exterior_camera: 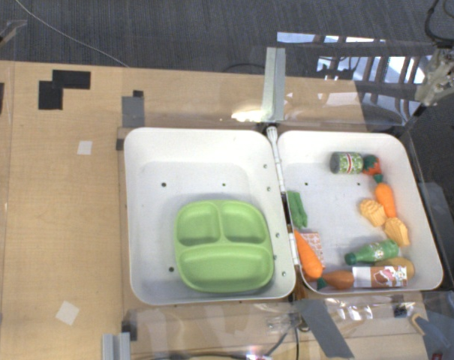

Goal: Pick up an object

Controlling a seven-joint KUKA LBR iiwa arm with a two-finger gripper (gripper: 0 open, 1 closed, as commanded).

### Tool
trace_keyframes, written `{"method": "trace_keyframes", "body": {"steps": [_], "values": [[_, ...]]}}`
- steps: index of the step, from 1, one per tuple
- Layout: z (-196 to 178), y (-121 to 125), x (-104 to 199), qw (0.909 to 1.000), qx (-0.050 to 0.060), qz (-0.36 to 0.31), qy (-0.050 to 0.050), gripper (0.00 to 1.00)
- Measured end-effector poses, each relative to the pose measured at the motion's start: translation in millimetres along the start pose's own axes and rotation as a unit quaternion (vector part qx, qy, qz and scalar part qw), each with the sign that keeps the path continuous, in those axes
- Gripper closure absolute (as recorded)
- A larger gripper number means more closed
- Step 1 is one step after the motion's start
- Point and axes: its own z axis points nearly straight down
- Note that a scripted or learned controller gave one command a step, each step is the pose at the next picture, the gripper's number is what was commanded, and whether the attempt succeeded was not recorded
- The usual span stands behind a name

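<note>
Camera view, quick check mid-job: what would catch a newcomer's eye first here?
The bright green divided plastic plate in the left white bin stands out first. Next, the cluster of toy food along the right white bin's near and right sides, including an orange plastic carrot and a small green-labelled can.

Arm [443, 77] enters at the view's upper right corner, off the bench beyond the far right corner. Only a pale grey section is visible, blurred. Finger state not discernible.
</note>
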Motion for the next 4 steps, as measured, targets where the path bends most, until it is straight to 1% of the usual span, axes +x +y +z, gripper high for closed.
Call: {"method": "trace_keyframes", "body": {"steps": [1, 2, 3, 4], "values": [[-23.8, 0.1, 0.0, 1.0000, -0.001, -0.007, 0.003, 1.00], [38.0, 1.6, 0.7, 0.9989, -0.003, -0.047, 0.005, 1.00], [-24.7, 0.2, -0.2, 0.9999, 0.000, -0.011, 0.001, 1.00], [-58.3, -0.1, -0.4, 0.9999, -0.001, -0.012, 0.002, 1.00]]}}
